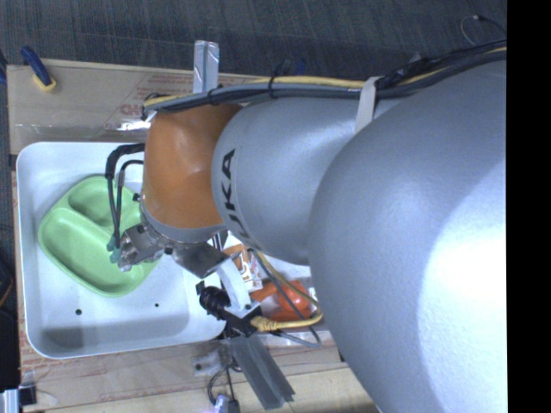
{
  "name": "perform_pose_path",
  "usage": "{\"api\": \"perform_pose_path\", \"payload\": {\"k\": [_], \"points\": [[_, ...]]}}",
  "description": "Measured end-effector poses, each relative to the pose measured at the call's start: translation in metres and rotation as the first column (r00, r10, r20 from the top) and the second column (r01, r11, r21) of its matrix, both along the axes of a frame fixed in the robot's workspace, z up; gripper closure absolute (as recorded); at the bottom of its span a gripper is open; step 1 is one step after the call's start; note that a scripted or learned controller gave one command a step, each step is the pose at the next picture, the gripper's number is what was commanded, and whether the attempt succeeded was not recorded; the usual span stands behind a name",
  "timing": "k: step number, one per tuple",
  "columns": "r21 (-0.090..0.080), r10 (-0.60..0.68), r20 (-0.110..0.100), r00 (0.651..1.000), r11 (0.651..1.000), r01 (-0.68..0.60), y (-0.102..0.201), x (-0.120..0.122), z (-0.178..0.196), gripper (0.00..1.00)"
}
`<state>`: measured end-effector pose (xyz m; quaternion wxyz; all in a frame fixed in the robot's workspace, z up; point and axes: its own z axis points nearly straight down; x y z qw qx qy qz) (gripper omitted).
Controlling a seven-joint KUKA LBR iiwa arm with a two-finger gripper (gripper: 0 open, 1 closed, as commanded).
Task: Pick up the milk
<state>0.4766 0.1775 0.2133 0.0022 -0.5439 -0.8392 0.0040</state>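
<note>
Reaching down over the left bin (34, 231), the arm (344, 205) covers most of the bench, and its orange band (181, 170) sits directly above the green dish (82, 235). The gripper (131, 249) is seen at the right edge of the green dish, low over it, but whether it is wide or narrow cannot be told, since the wrist hides it from above. No carton that can be named as the milk with confidence is made out. A white and orange package (245, 269) is glimpsed to the right of the green dish, under the arm, beside an orange object (284, 299); it may be the milk, though too little is shown to be sure.

If that package is the target, the gripper is judged to be misplaced over the green dish, and a shift to the right would be called for before any descent. The package should be approached from straight above, with the gripper lined across its narrower sides. The neighbouring orange object should be kept clear of, lest both are caught together. A lift should be begun only once a firm hold is confirmed.
</note>
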Motion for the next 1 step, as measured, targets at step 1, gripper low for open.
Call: {"api": "perform_pose_path", "payload": {"k": [1], "points": [[0.004, 0.391, 0.0, 0.92, 0.92, -0.391, 0.0122, 0.0007, -0.0036, 1.0]]}}
